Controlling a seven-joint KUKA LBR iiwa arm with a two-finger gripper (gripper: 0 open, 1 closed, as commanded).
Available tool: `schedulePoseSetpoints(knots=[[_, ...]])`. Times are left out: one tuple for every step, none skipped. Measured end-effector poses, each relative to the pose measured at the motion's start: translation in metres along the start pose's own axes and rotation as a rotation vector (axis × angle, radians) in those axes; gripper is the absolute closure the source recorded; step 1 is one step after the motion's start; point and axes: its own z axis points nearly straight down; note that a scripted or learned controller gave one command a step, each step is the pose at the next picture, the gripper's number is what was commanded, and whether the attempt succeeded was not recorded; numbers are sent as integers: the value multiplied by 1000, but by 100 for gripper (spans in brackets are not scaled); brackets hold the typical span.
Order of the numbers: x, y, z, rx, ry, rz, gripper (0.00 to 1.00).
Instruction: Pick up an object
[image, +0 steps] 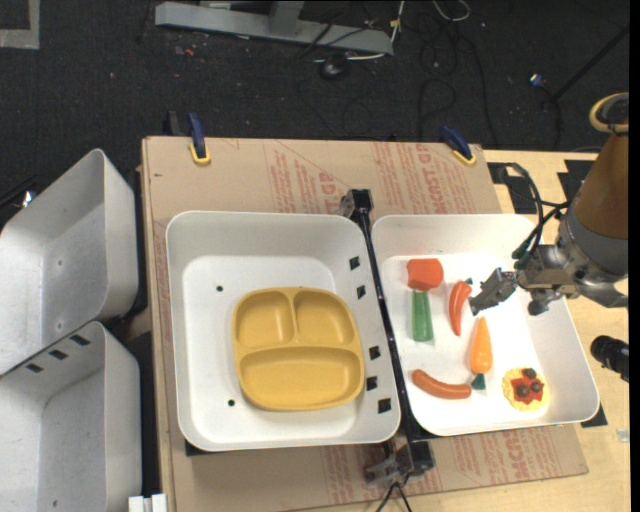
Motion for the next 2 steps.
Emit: schedulePoseSetpoints(knots=[[0, 2, -4, -9, -2, -2, 0], [-6, 1, 41, -5, -1, 2, 0]])
